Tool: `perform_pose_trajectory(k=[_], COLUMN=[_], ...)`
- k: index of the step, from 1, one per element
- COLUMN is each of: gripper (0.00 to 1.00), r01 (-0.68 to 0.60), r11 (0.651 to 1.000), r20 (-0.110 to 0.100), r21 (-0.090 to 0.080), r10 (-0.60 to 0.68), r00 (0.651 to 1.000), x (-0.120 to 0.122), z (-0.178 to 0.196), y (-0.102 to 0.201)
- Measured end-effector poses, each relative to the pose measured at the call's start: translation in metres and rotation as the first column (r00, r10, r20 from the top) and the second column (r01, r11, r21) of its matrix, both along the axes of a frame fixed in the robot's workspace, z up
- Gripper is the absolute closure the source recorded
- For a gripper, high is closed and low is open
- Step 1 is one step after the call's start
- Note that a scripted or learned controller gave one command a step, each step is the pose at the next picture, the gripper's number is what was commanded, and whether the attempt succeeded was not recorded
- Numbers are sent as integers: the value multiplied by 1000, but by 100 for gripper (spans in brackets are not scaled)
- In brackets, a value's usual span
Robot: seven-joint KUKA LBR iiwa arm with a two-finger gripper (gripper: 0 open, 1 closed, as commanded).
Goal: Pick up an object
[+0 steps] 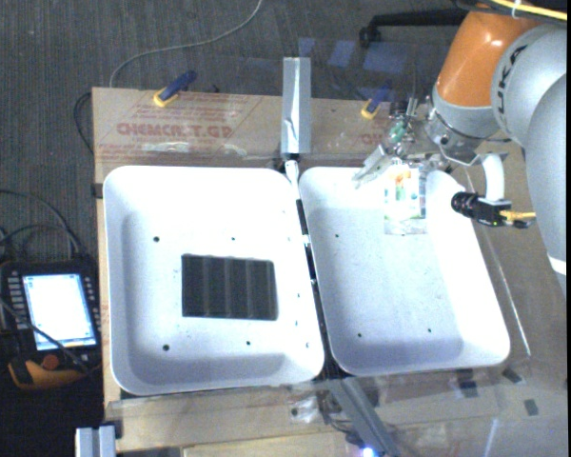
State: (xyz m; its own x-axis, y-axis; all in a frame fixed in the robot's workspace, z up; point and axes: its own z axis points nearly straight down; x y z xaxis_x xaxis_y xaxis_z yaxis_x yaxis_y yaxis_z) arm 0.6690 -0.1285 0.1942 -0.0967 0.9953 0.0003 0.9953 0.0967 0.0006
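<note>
Camera view shows the claw (397,150) hovering over the far edge of the right bin (438,341), with a small clear packet (405,196) with coloured print hanging just beneath it; whether the claw is spread or pinching the packet cannot be told. A dark ribbed rectangular block (228,287) lies flat in the middle of the left bin (133,255) on the tabletop (171,127).

Smooth white plastic bins (133,255)
</note>
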Motion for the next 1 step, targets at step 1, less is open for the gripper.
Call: perform_pose_trajectory(k=[1], gripper=[100], r01=[171], r11=[985], r20=[3], r21=[-5], r10=[-171], r00=[985], x=[0], z=[-88], y=[-38])
